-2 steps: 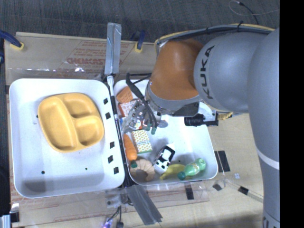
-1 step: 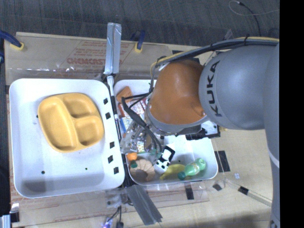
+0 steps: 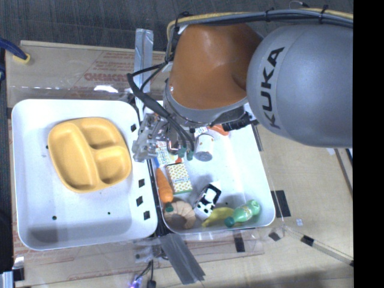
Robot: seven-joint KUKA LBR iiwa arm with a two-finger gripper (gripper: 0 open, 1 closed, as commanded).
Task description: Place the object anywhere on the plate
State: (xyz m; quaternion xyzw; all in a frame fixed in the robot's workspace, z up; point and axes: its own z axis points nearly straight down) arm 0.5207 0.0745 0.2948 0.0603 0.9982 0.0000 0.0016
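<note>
Arm point(image 3: 258, 77): big grey thing with the orange band, reaching in from the right and hanging over the top of the right bin point(image 3: 262, 179)

Pincer point(image 3: 157, 141): sitting low over the right bin's top left corner, just by the wall between the two bins. Honestly can't tell how it's set, it's a tangle of metal and cables from up here, and I'm not seeing anything clearly gripped in it

Plate point(image 3: 89, 153): yellow, three sections, lying in the left bin point(image 3: 36, 221), toward its upper half, nothing lying on it

Objects: all sitting in the right bin, none on the plate

Carrot point(image 3: 165, 186): lying along the right bin's left wall, just under the pincer

Box point(image 3: 178, 178): small patterned one, touching the carrot's right side

Cow point(image 3: 207, 200): black and white toy, sitting near the middle of the bin's lower half

Banana point(image 3: 217, 216): lying along the bottom edge

Bottle point(image 3: 243, 212): green, lying next to the banana toward the bottom right corner

Shell thing point(image 3: 181, 215): brownish lump sitting in the bottom left corner, can't really tell what it is

Counter point(image 3: 312, 179): tan, carrying both bins side by side
</note>
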